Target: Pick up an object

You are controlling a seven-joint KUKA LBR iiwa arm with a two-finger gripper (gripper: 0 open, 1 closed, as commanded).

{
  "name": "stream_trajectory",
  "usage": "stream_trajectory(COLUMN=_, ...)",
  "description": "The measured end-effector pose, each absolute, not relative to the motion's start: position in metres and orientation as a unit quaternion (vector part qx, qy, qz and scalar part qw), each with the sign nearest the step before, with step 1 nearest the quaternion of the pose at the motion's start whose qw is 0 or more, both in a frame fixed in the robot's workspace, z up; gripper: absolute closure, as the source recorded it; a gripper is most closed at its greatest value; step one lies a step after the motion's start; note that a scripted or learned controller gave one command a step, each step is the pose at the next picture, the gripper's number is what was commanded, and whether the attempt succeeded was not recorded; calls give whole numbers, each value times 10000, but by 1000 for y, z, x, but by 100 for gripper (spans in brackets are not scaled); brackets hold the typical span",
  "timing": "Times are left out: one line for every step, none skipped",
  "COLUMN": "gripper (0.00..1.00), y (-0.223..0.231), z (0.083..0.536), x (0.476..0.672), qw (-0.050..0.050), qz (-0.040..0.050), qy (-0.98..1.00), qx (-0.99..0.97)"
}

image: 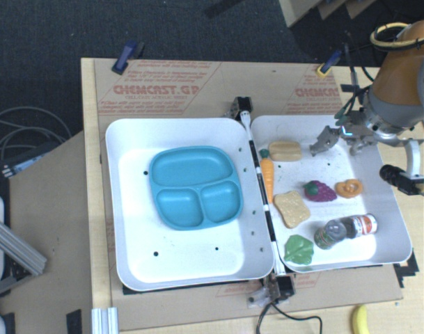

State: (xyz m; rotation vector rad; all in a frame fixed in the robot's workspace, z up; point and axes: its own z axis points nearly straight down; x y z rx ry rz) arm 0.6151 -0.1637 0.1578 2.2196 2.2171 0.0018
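From my remote station: a blue three-compartment plastic tray [196, 195] lies in the left white bin [128, 186]. The right white bin [386, 214] holds toy foods, including a purple grape bunch [320, 191]. The grey, orange-banded arm [398, 82] leans over its far corner, gripper [331, 140] fingers spread, holding nothing.

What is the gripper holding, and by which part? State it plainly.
Nothing. The gripper hangs open over the right bin, its fingers bare, just right of the bread roll and apart from it.
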Motion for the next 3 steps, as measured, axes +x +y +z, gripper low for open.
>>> stream_trajectory(gripper=0, y=-125, z=84, x=585, qw=-11, qz=-4, qy=7074, qx=7069)
stream_trajectory(gripper=0, y=-105, z=84, x=538, qw=-9, qz=-3, qy=7068, qx=7074)
stream_trajectory(gripper=100, y=-105, z=94, x=538, qw=-1, qz=1, qy=7066, qx=7077)
